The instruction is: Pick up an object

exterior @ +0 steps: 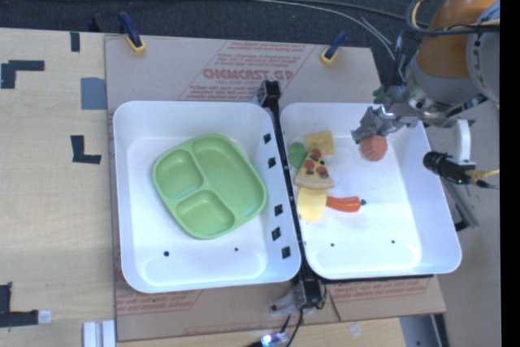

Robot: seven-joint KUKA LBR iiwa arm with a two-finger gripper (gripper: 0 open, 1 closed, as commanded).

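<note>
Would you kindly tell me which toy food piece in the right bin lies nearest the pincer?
The round reddish-orange piece, right under the pincer. The pizza slice, carrot and yellow pieces lie farther left, near the divider.

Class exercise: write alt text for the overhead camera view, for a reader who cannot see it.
A grey robot arm's tool hangs over the right white bin, right at a round reddish-orange toy. Near that bin's left wall lie a toy pizza slice, yellow pieces and a red-orange carrot-like toy. The left white bin holds a light green divided plastic plate.

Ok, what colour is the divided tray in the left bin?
Light green, seen clearly in the camera view: the divided tray lies in the left bin.
</note>
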